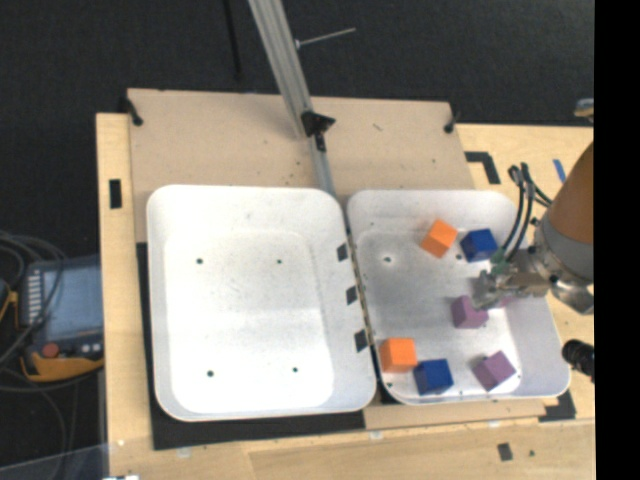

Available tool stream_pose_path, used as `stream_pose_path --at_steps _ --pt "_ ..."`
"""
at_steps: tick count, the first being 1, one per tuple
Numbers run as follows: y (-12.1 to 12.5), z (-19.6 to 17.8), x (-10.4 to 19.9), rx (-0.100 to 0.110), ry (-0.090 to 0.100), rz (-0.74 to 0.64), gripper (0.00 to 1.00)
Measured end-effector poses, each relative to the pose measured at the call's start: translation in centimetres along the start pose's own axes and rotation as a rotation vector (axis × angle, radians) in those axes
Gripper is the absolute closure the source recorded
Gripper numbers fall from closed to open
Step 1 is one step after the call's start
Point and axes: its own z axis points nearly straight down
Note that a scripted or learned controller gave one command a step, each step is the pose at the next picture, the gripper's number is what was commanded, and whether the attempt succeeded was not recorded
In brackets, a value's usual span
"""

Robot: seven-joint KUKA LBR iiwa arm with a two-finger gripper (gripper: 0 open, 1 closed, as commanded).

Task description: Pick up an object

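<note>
We list the contents by their place relative to the right bin (380, 218), which sits on the desk (290, 128) touching the left bin (180, 218) along its left wall:

- Orange cube (438, 238), upper middle of the right bin's floor, tilted
- Blue cube (479, 244), just beside that orange cube, on its right
- Purple cube (467, 313), near the middle of the right bin's right half, directly under the pincer
- Second orange cube (400, 353), at the right bin's lower left, near the wall shared with the left bin
- Second blue cube (433, 376), just beside it, toward the right bin's lower edge
- Second purple cube (494, 370), lower right corner of the right bin, set apart from the blue one
- Pincer (492, 288), over the right bin's right half, its tip touching or just above the first purple cube; we cannot tell whether it is spread or pressed together, nor whether the cube is caught in it

We note the arm (572, 218) enters across the right bin's right wall
</note>
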Motion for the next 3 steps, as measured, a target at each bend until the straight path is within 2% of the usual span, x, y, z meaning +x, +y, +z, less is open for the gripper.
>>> stream_pose_path --at_steps 2,3 --pt "2.4 -1.3 9.0 0.006 0.004 -0.005 1.00" --pt "4.0 -0.3 14.4 0.006 0.003 -0.004 1.00"
